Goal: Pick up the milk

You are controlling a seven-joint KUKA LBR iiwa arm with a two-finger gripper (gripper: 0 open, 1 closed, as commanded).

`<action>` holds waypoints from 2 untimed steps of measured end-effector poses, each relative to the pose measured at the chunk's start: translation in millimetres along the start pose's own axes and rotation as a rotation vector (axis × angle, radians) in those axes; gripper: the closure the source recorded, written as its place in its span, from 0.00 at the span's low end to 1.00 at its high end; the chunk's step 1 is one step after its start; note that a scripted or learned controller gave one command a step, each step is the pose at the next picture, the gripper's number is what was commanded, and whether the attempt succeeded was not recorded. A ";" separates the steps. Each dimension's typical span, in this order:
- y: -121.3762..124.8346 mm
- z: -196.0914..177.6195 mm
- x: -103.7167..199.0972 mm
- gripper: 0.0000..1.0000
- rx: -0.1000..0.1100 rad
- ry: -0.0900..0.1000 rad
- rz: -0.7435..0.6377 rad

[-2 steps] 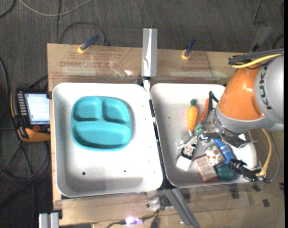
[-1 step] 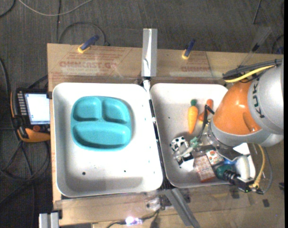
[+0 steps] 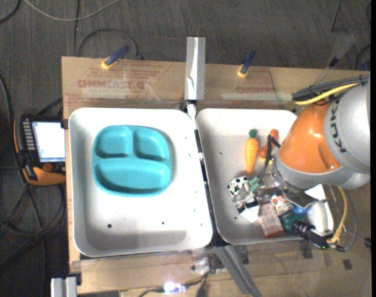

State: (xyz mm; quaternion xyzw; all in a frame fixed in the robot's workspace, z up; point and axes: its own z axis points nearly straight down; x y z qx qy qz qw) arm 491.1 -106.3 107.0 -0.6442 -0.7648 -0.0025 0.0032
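The milk (image 3: 240,190) is a small white carton with black cow patches. It lies in the right bin (image 3: 220,166), near the middle of its floor. My gripper (image 3: 260,185) hangs low over the bin, right beside the carton's right edge, under the orange band of the arm (image 3: 305,150). The arm's bulk hides part of the gripper, and whether it touches the carton cannot be made out.
Two carrots (image 3: 251,153) lie just behind the gripper. A brown carton (image 3: 271,220) and a white and blue bottle (image 3: 314,215) sit at the bin's front right. The left bin (image 3: 82,228) holds a teal divided plate (image 3: 134,159).
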 end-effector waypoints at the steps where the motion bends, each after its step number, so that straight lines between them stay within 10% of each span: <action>1: 31.2 6.4 -6.1 1.00 -0.021 -0.022 -0.234; 2: 109.3 -73.7 13.1 1.00 0.006 -0.011 -0.070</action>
